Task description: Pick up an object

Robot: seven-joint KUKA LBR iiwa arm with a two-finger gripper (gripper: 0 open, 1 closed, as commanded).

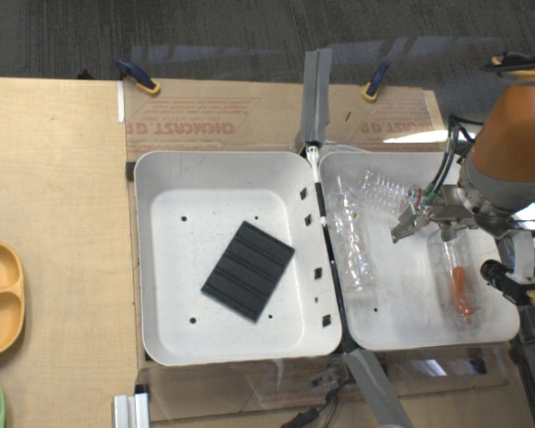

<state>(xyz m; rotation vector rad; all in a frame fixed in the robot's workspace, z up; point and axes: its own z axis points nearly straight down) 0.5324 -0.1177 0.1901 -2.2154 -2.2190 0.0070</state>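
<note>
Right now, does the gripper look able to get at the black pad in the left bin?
Probably yes: the black pad lies flat and alone, nothing covering it, though the gripper hangs over the right bin.

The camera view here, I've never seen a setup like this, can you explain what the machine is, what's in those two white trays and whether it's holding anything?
You are looking down at a slant from a fixed camera above a workbench. The machine on the right is a robot arm, grey with an orange band, and its tool hangs over the right white bin. From this angle it is hard to tell how the tool's fingers stand, and nothing can be seen held between them.

The right bin holds clear plastic items, including a crinkled clear bottle, and a see-through tube with something orange inside. The left white bin holds one flat black ridged block, lying at a tilt.

Under the bins is brown cardboard held by clamps. At the far left sits a yellow-orange divided tray.
</note>
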